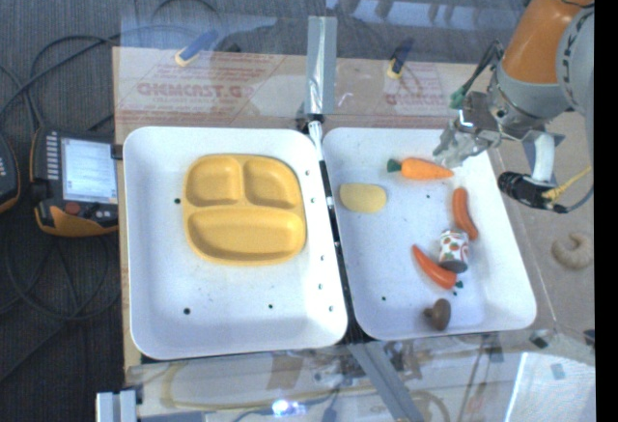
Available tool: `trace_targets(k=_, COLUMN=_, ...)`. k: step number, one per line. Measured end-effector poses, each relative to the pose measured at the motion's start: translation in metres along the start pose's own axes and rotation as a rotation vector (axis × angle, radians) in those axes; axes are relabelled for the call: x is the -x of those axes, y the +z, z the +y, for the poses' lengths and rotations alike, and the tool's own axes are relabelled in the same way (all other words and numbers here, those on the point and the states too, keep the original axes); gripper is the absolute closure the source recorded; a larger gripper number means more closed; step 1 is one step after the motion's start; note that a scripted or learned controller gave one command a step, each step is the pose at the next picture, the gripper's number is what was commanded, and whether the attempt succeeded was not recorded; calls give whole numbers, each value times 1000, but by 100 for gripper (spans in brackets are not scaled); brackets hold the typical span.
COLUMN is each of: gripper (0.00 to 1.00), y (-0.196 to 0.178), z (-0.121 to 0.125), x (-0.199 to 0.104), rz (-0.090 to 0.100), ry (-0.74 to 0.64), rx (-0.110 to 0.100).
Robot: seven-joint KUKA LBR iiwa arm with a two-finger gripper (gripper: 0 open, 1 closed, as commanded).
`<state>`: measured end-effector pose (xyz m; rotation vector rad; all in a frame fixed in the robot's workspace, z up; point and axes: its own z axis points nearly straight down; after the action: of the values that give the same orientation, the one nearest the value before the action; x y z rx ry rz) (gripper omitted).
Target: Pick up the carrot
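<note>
Carrot (422, 169): 1, right bin (502, 217) | yellow tray (245, 208): 1, left bin (154, 246) | claw (462, 148): grip state unclear

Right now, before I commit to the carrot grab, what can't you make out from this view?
- Gripper: too small and blurred to tell its finger state, or whether it touches the carrot.
- Arm: cut off by the right edge.
- Small patterned item: too small to identify; it overlaps the red-orange piece.
- Dark lump: too small to name.
</note>
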<state>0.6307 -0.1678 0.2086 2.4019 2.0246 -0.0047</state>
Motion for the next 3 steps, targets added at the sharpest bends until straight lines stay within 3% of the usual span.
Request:
trace_targets(k=1, gripper=100, y=26, z=-11, x=-84, rz=3, ry=-380, rx=0)
trace_targets(k=2, gripper=100, y=-20, z=-89, x=-1, rz=0, ry=-467, rx=1)
trace_targets(k=3, gripper=100, y=25, z=-113, x=-62, rz=4, ry=-818, rx=3)
